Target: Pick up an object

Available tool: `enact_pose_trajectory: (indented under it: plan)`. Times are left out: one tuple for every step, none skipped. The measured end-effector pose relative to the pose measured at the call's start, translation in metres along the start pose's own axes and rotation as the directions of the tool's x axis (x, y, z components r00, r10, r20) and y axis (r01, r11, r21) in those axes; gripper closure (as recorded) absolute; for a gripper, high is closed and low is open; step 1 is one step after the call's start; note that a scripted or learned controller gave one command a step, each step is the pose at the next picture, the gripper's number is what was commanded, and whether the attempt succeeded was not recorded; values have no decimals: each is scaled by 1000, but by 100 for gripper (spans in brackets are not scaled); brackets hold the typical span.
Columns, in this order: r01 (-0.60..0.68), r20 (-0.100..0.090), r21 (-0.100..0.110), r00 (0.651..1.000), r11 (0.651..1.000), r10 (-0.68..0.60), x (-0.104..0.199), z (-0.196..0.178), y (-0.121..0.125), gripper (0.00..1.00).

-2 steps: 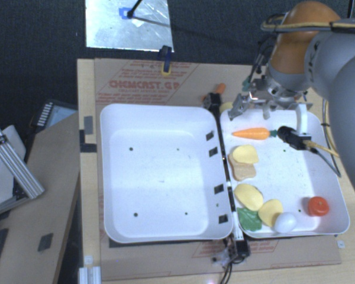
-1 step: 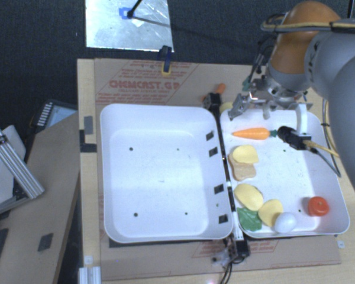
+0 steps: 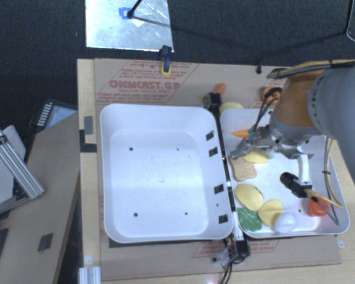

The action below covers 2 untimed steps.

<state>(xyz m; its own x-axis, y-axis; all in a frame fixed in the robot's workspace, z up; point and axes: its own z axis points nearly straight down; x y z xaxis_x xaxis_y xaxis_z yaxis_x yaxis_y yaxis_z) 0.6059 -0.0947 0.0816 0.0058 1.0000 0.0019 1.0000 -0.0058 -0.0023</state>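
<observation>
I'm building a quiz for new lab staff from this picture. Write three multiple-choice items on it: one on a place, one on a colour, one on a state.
1. The toy food lies in which bin?
A. left
B. right
C. both

2. What colour is the piece at the right bin's near left corner?
A. green
B. blue
C. black

3. The arm's wrist is:
A. over the right bin
B. over the left bin
C. off the bench

Key: 1 B, the pieces sit right of the divider; 2 A, the green piece; 3 A, the gripper hangs over the right bin's pieces.

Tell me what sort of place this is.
Probably a robotics lab's grasping bench: a grey arm over two white bins, toy food in the right one, all on a clamped board.
</observation>
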Motion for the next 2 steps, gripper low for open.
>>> enact_pose_trajectory:
  plan:
    - [9, 1, -17, 1000, 1000, -9, 3, -19, 7, 100]
    - [21, -2, -16, 1000, 1000, -21, 119, -109, 42, 100]
